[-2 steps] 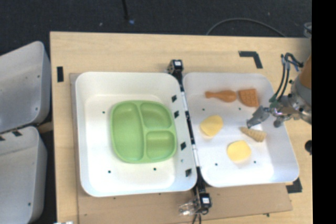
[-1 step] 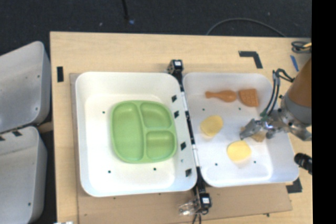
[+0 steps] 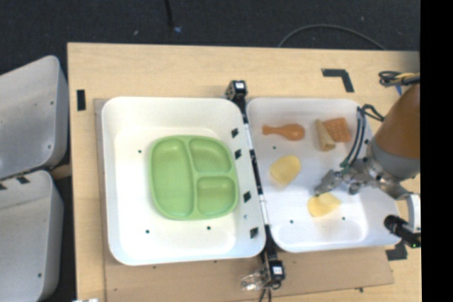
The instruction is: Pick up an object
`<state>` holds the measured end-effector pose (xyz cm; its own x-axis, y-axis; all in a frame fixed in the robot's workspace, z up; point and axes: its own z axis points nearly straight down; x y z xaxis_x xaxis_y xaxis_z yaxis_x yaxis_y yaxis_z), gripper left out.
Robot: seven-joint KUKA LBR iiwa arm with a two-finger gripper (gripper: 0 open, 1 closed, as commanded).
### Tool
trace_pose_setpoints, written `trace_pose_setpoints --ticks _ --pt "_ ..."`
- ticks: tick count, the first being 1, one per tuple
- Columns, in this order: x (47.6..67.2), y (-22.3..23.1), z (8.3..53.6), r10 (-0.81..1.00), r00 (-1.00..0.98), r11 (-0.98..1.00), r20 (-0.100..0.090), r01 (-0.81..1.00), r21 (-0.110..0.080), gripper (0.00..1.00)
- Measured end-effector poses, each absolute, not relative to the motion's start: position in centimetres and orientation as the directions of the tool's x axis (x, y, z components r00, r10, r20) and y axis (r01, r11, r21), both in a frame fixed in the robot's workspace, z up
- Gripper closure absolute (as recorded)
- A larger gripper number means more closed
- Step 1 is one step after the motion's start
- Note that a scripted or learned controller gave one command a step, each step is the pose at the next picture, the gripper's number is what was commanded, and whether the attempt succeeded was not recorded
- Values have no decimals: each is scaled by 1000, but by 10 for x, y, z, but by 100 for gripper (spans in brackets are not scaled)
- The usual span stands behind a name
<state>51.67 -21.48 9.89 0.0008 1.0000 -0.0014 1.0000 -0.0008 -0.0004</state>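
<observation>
Surface (image 3: 177,71) of pale wood spreads beneath me, carrying two shallow white bins side by side. My grey arm (image 3: 403,138) enters from the right edge of the frame, its orange band showing above the wrist, and my claw (image 3: 334,182) hangs low over the right bin (image 3: 311,237), in its right-hand half. Its metal fingers point toward the lower left, and from this angle I cannot tell whether they stand wide or narrow; nothing visibly sits between them. Just below the tips, a little toward the bottom of the frame, lies a small yellow piece (image 3: 323,205), near the claw but apparently not gripped. A second pale yellow piece (image 3: 285,170) rests left of the claw, toward the middle of that bin. Along the bin's upper part lie an orange drumstick-shaped toy (image 3: 284,131) and, to its right, a tan and orange block (image 3: 333,132). The left bin (image 3: 127,237) holds a green divided tray (image 3: 192,176) with three compartments, lying flat near its centre. White chair seats (image 3: 28,124) stand at the left edge of the frame.
</observation>
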Motion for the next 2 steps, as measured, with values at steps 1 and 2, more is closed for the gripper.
trace_pose_setpoints --ticks 1,2 --pt "517 -216 111 1000 5 -5 -2 1000 3 100" --pt "518 -225 174 1000 2 -2 -4 1000 7 100"
